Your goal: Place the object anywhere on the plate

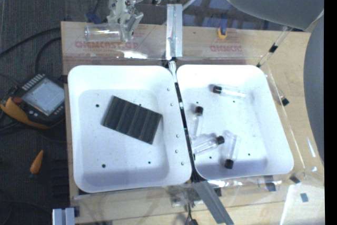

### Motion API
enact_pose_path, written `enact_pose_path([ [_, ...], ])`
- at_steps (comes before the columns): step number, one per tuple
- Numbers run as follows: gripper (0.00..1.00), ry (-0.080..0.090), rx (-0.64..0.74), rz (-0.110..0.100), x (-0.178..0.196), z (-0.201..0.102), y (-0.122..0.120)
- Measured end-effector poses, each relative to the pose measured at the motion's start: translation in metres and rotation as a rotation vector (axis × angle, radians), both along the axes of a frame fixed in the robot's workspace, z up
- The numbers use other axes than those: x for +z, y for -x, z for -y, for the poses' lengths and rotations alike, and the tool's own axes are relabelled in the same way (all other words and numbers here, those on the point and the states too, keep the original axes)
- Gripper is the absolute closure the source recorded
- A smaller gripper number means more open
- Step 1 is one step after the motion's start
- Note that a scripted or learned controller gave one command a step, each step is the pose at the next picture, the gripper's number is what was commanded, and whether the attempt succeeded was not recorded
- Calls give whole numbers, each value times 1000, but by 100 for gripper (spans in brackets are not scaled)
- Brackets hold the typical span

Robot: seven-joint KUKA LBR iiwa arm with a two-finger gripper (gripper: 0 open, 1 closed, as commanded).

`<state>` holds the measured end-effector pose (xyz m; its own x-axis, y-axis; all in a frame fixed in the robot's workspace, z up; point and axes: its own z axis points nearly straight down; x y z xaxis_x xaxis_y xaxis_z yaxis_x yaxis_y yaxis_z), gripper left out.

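Four vials (215,140) right bin (274,113) | dark plate (131,119) left bin (84,87) | jaws (125,21) state unclear

A robotics lab is showing here: a teach pendant (41,100) is lying off the bench's (231,50) left edge, cables (31,45) are trailing over carpet, vials (227,91) are sitting in a bin (274,113).

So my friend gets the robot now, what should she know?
Gripper: up above the far edge of the left bin, with a clear vial lying across just beside it; whether it holds that vial is unclear.
Dark ridged plate: lying in the left bin, with no vial on it.
Right bin: four clear vials with black caps.
Done: no vial placed yet.
Left: get a vial down onto the plate.
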<state>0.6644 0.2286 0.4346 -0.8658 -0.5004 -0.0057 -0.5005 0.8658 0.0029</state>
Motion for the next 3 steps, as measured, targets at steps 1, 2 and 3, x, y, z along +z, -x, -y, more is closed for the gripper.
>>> enact_pose_path([
  [1,100,1,490,3,0,-6,-4],
  [2,100,6,643,-2,-141,7,104],
  [3,100,6,869,-4,-224,8,181],
])
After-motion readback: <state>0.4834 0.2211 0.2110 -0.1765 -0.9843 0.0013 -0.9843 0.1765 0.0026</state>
